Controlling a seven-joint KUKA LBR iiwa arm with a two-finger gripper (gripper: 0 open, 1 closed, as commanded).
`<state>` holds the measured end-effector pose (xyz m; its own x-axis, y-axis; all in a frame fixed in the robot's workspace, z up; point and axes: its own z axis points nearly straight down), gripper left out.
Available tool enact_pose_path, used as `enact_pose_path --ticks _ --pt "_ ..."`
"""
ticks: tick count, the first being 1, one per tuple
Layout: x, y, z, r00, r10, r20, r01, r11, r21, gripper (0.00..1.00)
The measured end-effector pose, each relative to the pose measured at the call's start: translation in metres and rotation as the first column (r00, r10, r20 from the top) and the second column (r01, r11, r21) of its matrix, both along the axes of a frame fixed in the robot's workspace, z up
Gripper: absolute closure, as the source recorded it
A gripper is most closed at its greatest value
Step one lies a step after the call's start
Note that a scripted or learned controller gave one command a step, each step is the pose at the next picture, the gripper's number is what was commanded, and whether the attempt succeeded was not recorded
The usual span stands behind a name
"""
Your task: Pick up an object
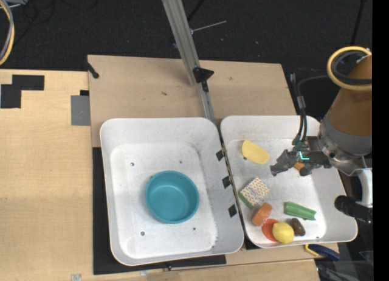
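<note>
Camera view: two shallow white bins sit side by side on the bench. The left bin (pixel 121 146) holds a teal bowl (pixel 172 196), upright, near the bin's middle and well apart from its walls.

The right bin (pixel 237 129) holds everything else, and places below are given relative to the patterned block (pixel 255 191) lying near that bin's left wall. A yellow piece (pixel 254 152) lies above the block, toward the bin's far side. Just below the block sits an orange piece (pixel 262 213), and below that a red piece (pixel 270 231) with a yellow lemon-like ball (pixel 282 232) touching it. A dark brown piece (pixel 297 226) lies just right of the ball. A green piece (pixel 299 210) lies to the block's lower right, just above the brown one.

The gripper (pixel 283 165) hangs over the right bin, up and to the right of the block and just right of the yellow piece. Its dark fingers look spread a little, with nothing seen between them.
</note>
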<state>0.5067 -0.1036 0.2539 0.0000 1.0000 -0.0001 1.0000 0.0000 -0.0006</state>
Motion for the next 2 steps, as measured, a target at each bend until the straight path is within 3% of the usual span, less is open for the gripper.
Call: enact_pose_path --ticks 1,2 --pt "0.0 0.0 0.0 1.0 0.0 0.0 0.0 1.0 0.0 0.0" --pt "-0.002 0.005 -0.044 1.0 0.001 -0.004 -0.001 1.0 0.001 0.0"
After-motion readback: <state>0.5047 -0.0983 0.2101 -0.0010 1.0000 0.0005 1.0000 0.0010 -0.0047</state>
